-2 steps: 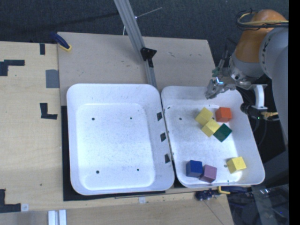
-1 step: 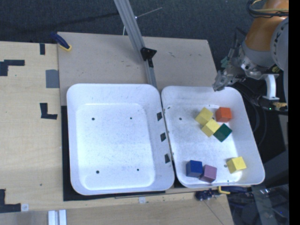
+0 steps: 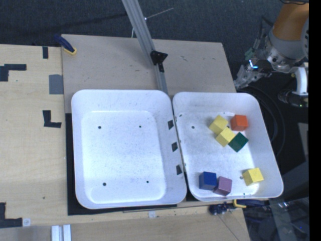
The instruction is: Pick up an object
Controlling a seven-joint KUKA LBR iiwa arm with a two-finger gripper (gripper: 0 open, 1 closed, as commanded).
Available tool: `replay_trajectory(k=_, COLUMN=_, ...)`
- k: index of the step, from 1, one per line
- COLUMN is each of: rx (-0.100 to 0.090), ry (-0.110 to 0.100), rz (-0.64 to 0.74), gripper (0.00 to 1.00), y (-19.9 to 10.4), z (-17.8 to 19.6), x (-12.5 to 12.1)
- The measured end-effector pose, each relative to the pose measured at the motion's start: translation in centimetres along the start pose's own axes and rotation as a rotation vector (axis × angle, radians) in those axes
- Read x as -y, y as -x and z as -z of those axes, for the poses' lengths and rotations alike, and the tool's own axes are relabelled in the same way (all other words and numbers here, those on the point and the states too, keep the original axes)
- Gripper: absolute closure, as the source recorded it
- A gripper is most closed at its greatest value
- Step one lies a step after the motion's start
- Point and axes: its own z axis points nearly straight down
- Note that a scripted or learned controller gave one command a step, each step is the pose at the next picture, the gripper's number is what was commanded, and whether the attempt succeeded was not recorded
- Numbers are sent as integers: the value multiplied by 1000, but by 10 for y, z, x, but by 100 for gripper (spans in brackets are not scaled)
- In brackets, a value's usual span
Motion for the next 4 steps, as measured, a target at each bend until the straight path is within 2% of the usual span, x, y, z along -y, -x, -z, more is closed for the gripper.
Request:
replay_trajectory(k=2, rx=-3, ry=-7, rz=4, gripper=100, y=-110, z=-5, x=-3)
replay_trajectory(k=3, rx=-3, ry=-9, rz=4, gripper=100, y=-164, z=-16, x=16)
replay_trajectory(k=4, rx=-3, ry=-9, rz=4, gripper=100, y=-214, z=-29, x=22)
